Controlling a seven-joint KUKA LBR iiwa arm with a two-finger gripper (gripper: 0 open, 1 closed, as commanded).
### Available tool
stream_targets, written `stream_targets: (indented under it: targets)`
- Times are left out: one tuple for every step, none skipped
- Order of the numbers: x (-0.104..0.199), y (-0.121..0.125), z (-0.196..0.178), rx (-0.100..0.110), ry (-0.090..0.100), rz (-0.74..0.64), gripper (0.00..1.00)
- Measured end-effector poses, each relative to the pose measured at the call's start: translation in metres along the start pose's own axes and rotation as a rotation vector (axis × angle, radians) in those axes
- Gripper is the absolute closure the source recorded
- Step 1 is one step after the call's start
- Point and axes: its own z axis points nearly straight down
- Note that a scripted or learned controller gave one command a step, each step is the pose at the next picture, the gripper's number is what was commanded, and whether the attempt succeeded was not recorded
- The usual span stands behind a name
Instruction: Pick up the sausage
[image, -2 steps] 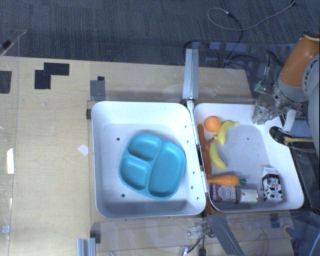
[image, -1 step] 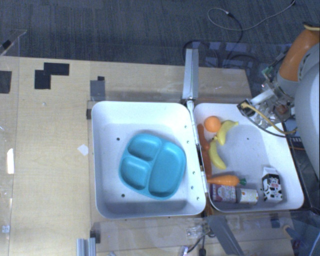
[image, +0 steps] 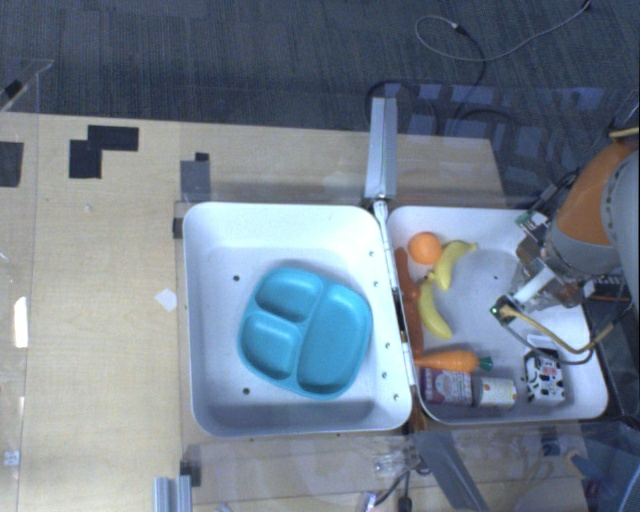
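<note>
Lying along the left wall of the right bin (image: 590, 400), the sausage (image: 404, 290) is a thin reddish-brown strip running front to back, its near part hard to separate from the bin rim. W/ the orange (image: 424, 248) as landmark: sausage sits just left of it, two bananas (image: 440, 290) curve away just right of and below it, a carrot (image: 447, 361) lies well below, and a bottle (image: 465, 388) on its side lies below the carrot. A small black-and-white cow-patterned item (image: 545, 379) sits far right of the bottle; what it is can't be made out. The arm (image: 590, 215) enters at right, partly cut off by the frame edge. Gripper (image: 522, 296) hangs well right of the orange over bare bin floor, well apart from the sausage; whether spread or pressed together, cannot tell. A blue divided plate (image: 305, 331) sits in the left bin (image: 215, 300).
</note>
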Motion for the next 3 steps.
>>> stream_targets:
  targets:
    - [-0.023, -0.013, -0.089, 0.003, -0.004, 0.141, 1.00]
    - [-0.060, -0.047, -0.054, 0.006, -0.003, -0.425, 1.00]
    - [0.017, -0.024, -0.096, 0.002, -0.001, -1.008, 1.00]
